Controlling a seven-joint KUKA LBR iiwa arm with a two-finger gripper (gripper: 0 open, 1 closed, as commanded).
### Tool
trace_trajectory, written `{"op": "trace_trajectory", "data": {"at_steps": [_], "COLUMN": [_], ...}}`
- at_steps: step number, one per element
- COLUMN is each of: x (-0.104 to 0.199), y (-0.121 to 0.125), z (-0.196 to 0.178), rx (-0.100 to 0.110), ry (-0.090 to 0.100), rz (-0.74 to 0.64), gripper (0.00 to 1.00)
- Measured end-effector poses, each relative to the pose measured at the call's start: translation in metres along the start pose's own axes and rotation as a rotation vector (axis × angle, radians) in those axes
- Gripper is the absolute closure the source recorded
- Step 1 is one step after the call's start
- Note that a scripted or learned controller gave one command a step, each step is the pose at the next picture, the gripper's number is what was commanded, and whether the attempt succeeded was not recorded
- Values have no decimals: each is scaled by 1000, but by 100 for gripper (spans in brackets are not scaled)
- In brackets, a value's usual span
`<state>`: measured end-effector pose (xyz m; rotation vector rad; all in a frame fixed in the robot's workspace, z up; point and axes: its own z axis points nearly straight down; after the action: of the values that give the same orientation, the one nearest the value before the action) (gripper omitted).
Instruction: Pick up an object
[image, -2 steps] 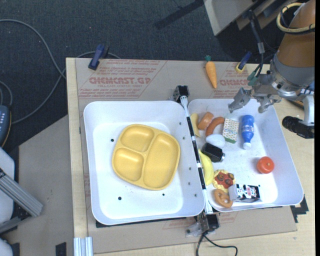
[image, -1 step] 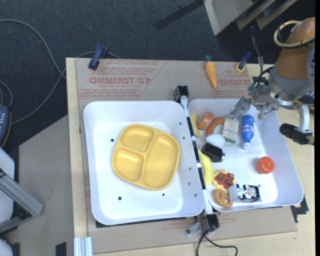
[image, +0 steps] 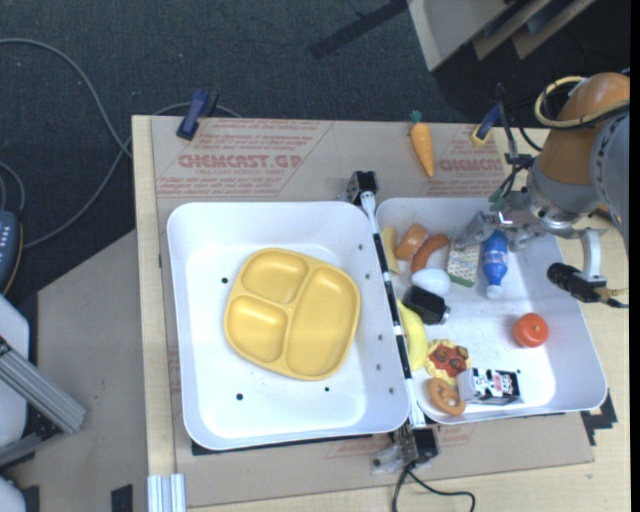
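While the arm reaches in from the right, these lines give the layout.
Claw: the claw (image: 497, 222) hangs over the far part of the right bin (image: 570, 375); I cannot tell its state, since the wrist hides it.
Nearest thing: a blue bottle (image: 494, 263) lies just under the claw on the bin floor, touching or nearly touching it.
Long axis: the bottle runs roughly near-to-far, cap end toward the near rim.
Neighbours: a speckled packet (image: 462, 264) sits just left of the bottle; a white egg (image: 430, 282) and a black block (image: 425, 303) lie further left.
Open room: bare floor lies to the bottle's right, toward the red tomato (image: 531, 329).
Edges: the far wall is close behind the claw, so approach is likely best from above.
Left bin: 1 yellow divided plate (image: 291, 313) lies in the left bin (image: 200, 400), well apart from the claw.
Counter: an orange carrot (image: 424, 147) lies on the counter (image: 260, 160) beyond the bins.
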<state>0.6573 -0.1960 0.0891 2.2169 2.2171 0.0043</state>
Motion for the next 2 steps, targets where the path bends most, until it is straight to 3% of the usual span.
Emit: {"op": "trace_trajectory", "data": {"at_steps": [1, 2], "x": [-24, -25], "y": [-30, -30], "z": [-1, -12], "rx": [-5, -7], "ry": [8, 4], "rz": [-3, -3], "gripper": [0, 100]}}
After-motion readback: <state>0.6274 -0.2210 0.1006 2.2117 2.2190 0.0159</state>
